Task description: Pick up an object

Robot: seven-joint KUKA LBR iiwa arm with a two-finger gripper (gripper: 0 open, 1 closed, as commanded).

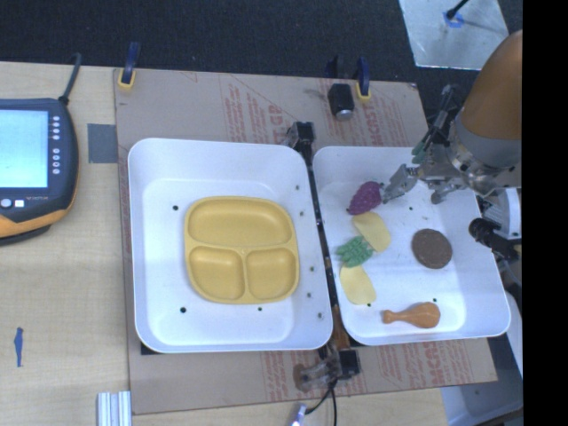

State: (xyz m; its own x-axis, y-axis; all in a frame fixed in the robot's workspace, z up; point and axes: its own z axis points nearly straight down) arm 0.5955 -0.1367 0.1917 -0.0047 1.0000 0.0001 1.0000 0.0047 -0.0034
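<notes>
Tool (397,185) low in right bin (479,327), just beside purple grapes (364,197), at their 3 o'clock. Finger state: cannot tell from this angle; nothing seen gripped.

Risks, as judged:
- Grapes rounded, lumpy: may squirt from grip or be nudged toward 9 o'clock bin wall.
- Yellow piece (372,231) near grapes at 6 o'clock: possible double contact.

Surroundings: green piece (354,252), second yellow piece (357,284), brown disc (431,248), orange drumstick (412,315) in same bin. Yellow tray (241,248) in left bin (151,238). Control pendant (31,167) on bench (53,327), 9 o'clock.

Cardboard-covered wooden bench (62,327), dark carpet floor (266,16), teach pendant (31,167) at left.
</notes>
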